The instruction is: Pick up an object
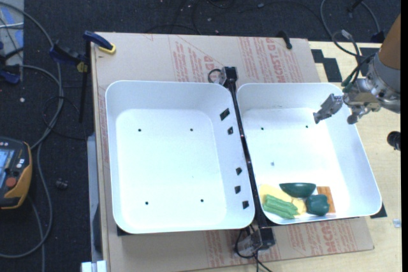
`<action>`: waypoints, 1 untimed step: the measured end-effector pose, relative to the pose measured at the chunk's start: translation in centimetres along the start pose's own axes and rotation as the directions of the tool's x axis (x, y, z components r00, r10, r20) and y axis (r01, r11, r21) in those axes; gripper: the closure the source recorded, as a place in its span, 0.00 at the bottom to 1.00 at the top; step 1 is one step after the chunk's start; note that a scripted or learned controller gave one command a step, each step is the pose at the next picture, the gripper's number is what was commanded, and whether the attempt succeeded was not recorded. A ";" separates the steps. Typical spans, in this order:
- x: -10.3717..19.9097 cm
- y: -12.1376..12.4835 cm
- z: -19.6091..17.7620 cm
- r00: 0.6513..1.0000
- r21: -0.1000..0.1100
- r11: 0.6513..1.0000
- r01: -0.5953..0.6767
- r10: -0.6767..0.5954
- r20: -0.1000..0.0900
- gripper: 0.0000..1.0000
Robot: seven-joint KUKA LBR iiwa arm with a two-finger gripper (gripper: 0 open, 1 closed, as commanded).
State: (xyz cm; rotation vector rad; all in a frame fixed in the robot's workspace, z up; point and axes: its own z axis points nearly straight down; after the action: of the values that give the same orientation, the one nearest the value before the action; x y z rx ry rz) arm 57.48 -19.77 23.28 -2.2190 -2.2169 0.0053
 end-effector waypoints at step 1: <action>0.0 0.1 -0.3 1.000 -0.006 1.000 0.001 -0.001 0.001 0.00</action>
State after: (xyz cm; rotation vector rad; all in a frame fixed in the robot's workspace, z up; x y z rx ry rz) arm 57.61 -19.75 23.60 -2.2214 -2.2216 0.0000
